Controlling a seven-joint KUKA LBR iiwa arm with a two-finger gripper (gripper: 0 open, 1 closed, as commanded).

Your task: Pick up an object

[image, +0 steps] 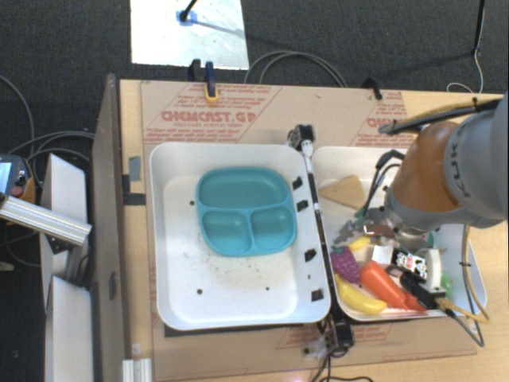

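Cardboard-topped bench (238,110): gripper (372,233) (finger state I cannot tell) over the right bin (350,161) — best drop squarely onto the toy carrot (384,286) at five o'clock.

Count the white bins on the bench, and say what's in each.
2. The left bin holds a teal divided plate. The right bin, under the arm, holds toy food: banana, carrot, purple grapes. More may be hidden beneath the arm.

Left bin (179,293) open round teal tray (245,211), right bin (334,156) front crowded w/ toys (374,281)
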